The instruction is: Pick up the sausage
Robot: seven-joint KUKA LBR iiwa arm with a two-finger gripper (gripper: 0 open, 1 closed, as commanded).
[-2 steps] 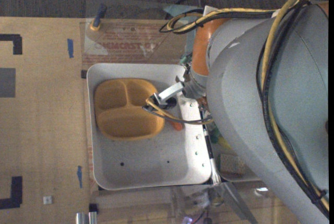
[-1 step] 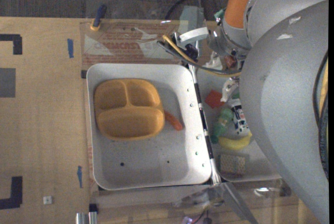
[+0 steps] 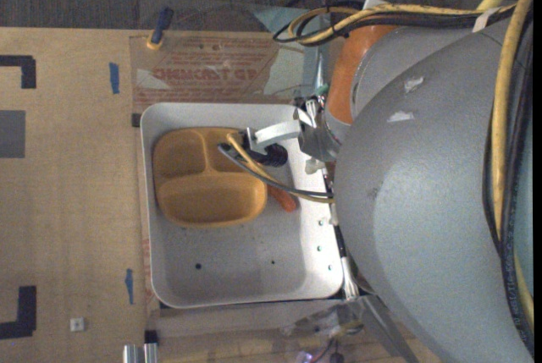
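The gripper (image 3: pixel 312 141) sits near the centre of the frame, over the right-hand part of the white bin (image 3: pixel 149 217). It is tucked so close under the big grey arm (image 3: pixel 423 184) that I cannot tell whether it is open or closed. Nothing I see shows it holding anything.

The sausage (image 3: pixel 284 199) is a short orange-red piece lying on the bin floor just below and left of the gripper. It rests against the right edge of the yellow divided tray (image 3: pixel 203 188), and only its free end shows clearly. The tray fills the upper left half of the bin, and the bin sits on the wooden table (image 3: pixel 68 184).

My worry is that contact with the tray. If the gripper comes down slightly to the left, I think it lands on the tray's rim, tips or drags the tray, and misses the sausage. A round, smooth sausage will probably roll or squirt sideways if pinched off-centre or near its end. The arm also blocks my line of sight, so I may not be able to confirm a grip before the lift.
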